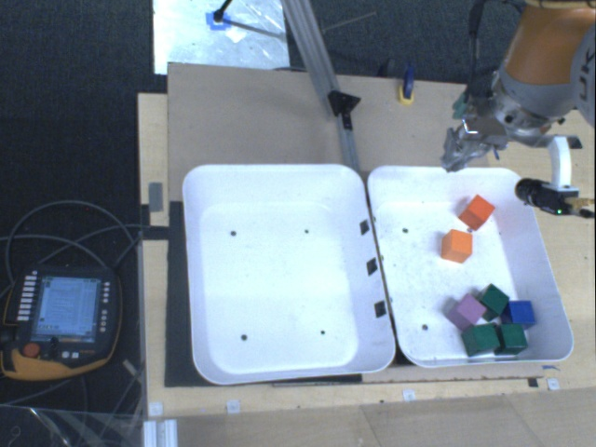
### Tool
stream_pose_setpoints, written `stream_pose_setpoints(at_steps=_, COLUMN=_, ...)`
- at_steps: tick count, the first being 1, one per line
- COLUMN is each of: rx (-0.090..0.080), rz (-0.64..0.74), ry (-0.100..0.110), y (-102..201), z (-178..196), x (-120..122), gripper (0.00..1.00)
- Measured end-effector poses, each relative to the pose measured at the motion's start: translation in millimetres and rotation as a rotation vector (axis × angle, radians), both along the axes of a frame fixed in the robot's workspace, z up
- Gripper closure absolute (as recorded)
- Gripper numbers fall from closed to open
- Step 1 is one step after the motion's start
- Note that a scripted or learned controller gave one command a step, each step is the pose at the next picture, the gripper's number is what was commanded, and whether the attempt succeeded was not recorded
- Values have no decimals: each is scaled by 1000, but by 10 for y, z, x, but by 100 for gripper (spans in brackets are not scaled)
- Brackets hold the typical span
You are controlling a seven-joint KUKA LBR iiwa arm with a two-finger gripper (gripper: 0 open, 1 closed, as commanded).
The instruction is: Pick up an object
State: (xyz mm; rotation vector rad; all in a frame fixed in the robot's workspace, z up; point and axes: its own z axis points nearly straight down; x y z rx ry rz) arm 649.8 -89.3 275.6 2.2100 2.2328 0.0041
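Observation:
The right bin (410,343) holds several small blocks. Two orange blocks lie toward its back: one (477,210) near the rear right, another (456,246) just in front of it. A purple block (466,311), a blue block (520,313) and three green blocks (494,299) (480,340) (511,339) cluster in the front right corner. My gripper (456,156) hangs above the rear edge of the right bin, up and left of the orange blocks, with nothing seen between its fingers.
The left bin (200,250) sits beside the right one, sharing a divider with black clips (372,266). A slanted metal pole (317,45) crosses behind the bins. A teach pendant (60,319) with cables lies off the bench at left.

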Motion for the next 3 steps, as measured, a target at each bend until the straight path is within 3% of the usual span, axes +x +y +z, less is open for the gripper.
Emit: stream_pose_setpoints(at_steps=3, rx=1, rz=1, ry=2, y=1671, z=-129, x=-322, gripper=100)
